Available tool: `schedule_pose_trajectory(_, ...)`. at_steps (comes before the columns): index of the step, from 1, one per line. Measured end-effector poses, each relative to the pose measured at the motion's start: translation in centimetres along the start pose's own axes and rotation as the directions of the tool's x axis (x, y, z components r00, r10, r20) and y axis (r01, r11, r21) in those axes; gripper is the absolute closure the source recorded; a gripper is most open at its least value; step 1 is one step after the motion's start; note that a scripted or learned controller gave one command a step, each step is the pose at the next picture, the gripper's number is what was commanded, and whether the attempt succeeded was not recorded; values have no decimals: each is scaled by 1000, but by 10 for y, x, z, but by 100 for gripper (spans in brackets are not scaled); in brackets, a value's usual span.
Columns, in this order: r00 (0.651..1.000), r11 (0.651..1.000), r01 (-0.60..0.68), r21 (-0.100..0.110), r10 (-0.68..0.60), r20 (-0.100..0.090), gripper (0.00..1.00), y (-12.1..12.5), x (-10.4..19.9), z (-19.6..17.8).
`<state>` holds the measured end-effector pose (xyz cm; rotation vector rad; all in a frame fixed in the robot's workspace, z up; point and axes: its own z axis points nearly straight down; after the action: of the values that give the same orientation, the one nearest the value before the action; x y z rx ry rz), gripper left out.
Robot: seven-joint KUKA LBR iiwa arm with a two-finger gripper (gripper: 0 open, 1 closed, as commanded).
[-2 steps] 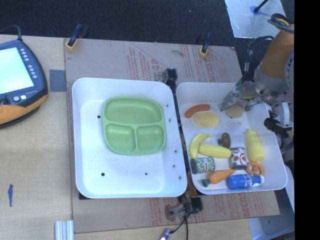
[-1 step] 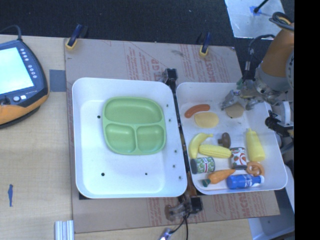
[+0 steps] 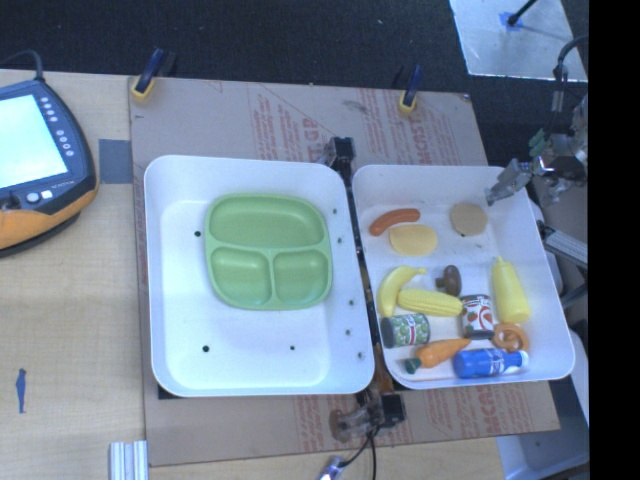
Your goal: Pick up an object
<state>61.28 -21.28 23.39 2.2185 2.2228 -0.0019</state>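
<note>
While toy food crowds the right shallow white bin (image 3: pixel 556 308), the metal two-finger gripper (image 3: pixel 508 181) hovers at its upper-right corner, finger state impossible to tell.

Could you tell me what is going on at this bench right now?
The gripper hovers at the far right corner of the right bin, holding nothing. That bin carries toy food, such as a banana, a sausage and a blue bottle. The left bin holds a green divided plate.

Bench (image 3: pixel 70 308): pale wood, carrying brown cardboard sheet (image 3: pixel 300 118).
Floor (image 3: pixel 250 18): dark, lying beyond bench.
Light: falling bright on white floor patch (image 3: pixel 505 23).
</note>
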Motion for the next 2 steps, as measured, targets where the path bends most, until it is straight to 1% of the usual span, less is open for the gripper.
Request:
schedule_pose_trajectory(1, 1000, 1000, 4, 7, -4, -1, 0, 26, 2, 144)
schedule_pose_trajectory(2, 1000, 1000, 2, 2, -2, -2, 0, 44, 1, 126)
